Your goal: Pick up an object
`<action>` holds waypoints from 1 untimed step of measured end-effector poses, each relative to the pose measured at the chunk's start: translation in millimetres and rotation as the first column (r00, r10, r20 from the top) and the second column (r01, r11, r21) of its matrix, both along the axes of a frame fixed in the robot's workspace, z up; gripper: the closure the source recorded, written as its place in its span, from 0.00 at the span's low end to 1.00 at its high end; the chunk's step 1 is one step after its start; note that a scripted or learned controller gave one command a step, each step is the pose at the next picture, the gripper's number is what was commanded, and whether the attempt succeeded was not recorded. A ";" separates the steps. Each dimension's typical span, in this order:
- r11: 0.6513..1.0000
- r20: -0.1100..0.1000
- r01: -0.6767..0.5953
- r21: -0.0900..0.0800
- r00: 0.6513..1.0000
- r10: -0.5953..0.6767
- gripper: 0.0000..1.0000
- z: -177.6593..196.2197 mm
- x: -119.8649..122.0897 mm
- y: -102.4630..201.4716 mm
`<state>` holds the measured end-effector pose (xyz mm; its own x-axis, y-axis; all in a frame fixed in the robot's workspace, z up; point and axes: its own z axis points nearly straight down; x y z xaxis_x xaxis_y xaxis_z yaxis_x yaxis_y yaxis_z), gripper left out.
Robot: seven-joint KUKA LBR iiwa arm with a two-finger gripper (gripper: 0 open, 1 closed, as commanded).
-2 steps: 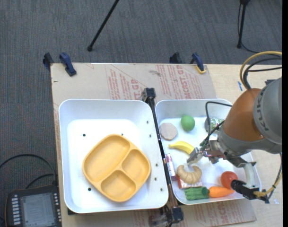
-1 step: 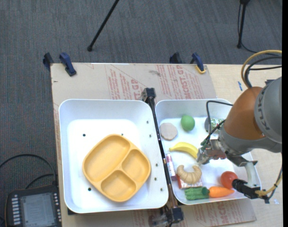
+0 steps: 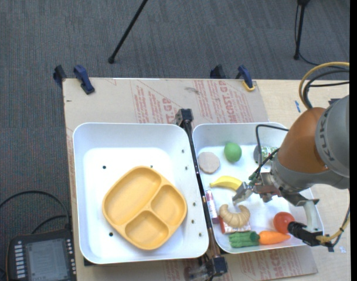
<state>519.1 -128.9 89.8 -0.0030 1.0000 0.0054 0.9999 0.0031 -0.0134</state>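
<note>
My gripper (image 3: 252,195) hangs over the middle of the right bin (image 3: 207,134), its fingers spread apart with nothing between them. It sits just right of a yellow banana (image 3: 226,182) and just above a tan croissant (image 3: 235,215). A green lime (image 3: 233,151) and a round beige cookie (image 3: 209,162) lie toward the bin's back left. At the front lie a red tomato (image 3: 283,221), an orange carrot (image 3: 273,237) and a green vegetable (image 3: 242,239). The arm's orange band (image 3: 301,145) covers the bin's right part.
The left bin (image 3: 87,157) holds a yellow divided plate (image 3: 144,206). A small red and white packet (image 3: 210,204) lies along the right bin's left wall. Clamps (image 3: 83,78) hold the cardboard bench at the back, and a pendant (image 3: 40,257) sits at the lower left.
</note>
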 end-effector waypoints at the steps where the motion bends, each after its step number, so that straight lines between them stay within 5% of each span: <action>1: 1.000 -0.006 -0.003 0.002 1.000 0.003 1.00 6.2 0.3 0.3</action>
<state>519.4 -128.6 95.9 -0.0060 1.0000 0.0079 0.9998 0.0062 -0.0192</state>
